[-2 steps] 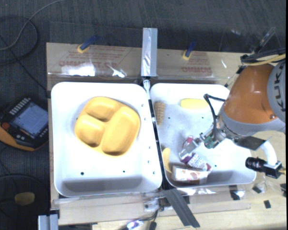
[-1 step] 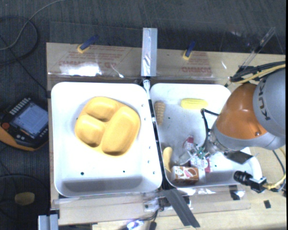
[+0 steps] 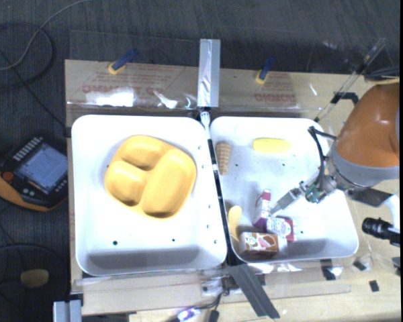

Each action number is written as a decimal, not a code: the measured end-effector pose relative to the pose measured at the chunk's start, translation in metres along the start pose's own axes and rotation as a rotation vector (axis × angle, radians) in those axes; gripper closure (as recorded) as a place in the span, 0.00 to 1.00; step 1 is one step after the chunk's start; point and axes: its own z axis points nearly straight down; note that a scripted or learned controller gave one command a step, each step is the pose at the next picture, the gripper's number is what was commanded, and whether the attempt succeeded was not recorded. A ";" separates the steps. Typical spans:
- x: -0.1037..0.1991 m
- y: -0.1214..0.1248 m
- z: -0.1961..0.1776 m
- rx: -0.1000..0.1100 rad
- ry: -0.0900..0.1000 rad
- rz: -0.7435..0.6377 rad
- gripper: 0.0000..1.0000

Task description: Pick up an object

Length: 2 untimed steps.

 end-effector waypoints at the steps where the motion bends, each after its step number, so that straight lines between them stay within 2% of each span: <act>1: 0.016 0.030 0.096 0.001 0.002 0.012 0.00; 2: 0.017 0.031 0.088 0.001 0.005 0.010 1.00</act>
